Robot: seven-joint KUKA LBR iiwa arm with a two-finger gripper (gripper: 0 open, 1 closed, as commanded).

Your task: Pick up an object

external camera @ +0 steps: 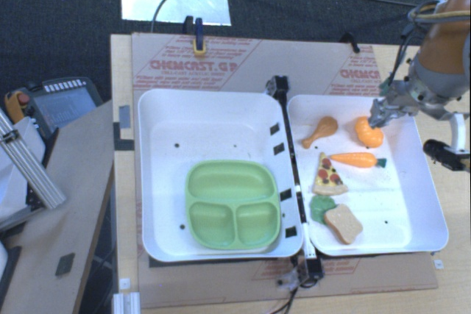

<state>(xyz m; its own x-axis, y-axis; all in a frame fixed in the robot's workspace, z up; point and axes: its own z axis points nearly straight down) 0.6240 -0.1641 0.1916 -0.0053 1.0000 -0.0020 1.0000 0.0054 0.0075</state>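
Up top R, tool (380, 116) over right bin (412, 232), touching orange fruit (367, 133), can't tell if gripping, carrot (355, 159) just below.

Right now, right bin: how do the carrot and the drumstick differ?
The carrot is bright orange with a green end; the drumstick is tan-brown. The carrot lies roughly level across the view, tapering to a point; the drumstick lies diagonally, with a bulbous end and a thin shank. The carrot sits nearer the pizza slice, the drumstick farther back. Both lie flat in the right bin.
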